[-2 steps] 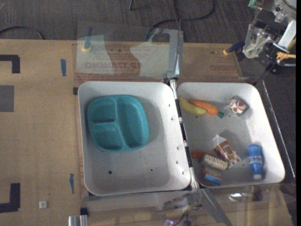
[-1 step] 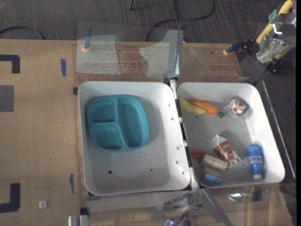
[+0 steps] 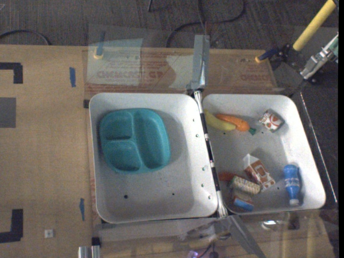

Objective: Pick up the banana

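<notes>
A dark carpeted floor with loose black cables runs along the far edge of the scene, and in front of it lies a tan cardboard-covered bench (image 3: pixel 43 160) marked with black squares and short blue tape strips. Two shallow white bins sit side by side on it, joined by a metal divider.

The left bin (image 3: pixel 161 198) holds a teal compartment plate (image 3: pixel 134 140), lying flat towards its far left part.

The right bin (image 3: pixel 306 155) holds the clutter. The banana (image 3: pixel 218 122) lies in its far left corner, close to the divider wall, yellow and slightly curved. An orange carrot (image 3: pixel 234 122) with a small green tip lies right alongside it, touching or nearly touching along the banana's right and far side, so the two crowd each other. A small red-and-white carton (image 3: pixel 271 120) sits to the right of the carrot, apart from it. Nearer in the bin, well apart from the banana, lie a red-and-white box (image 3: pixel 258 173), a tan wafer-like snack (image 3: pixel 246 185), a small blue-and-red item (image 3: pixel 243 202) at the near left corner, and a blue bottle (image 3: pixel 291 183) lying near the right wall.

At the far right corner of the scene, beyond the bins, a yellow rod (image 3: pixel 317 19) slants over a grey metal fitting (image 3: pixel 321 61). Whether the pincer is open or closed cannot be told from here.
</notes>
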{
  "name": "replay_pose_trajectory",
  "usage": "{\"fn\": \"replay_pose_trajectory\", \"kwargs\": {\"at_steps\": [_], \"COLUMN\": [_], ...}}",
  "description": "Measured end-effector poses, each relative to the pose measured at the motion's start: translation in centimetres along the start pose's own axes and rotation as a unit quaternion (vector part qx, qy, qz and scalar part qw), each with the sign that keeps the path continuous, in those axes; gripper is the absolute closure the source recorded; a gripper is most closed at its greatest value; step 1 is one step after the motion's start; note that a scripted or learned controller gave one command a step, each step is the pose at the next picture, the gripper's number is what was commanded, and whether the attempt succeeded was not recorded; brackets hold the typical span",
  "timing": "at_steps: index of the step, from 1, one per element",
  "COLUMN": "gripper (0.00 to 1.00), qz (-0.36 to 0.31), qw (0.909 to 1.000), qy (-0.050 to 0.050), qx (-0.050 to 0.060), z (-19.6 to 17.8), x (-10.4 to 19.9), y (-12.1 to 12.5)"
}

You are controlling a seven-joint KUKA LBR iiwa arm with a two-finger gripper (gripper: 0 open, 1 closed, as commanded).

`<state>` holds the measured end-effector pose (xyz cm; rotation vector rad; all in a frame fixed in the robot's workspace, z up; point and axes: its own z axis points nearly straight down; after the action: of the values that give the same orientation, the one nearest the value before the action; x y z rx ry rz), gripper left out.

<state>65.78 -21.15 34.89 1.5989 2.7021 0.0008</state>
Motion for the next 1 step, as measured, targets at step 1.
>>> {"fn": "replay_pose_trajectory", "kwargs": {"at_steps": [1], "gripper": [1.00], "qz": [-0.033], "qw": [0.9994], "qy": [0.000], "qx": [0.000], "z": [3.94], "x": [-1.31], "y": [0.45]}}
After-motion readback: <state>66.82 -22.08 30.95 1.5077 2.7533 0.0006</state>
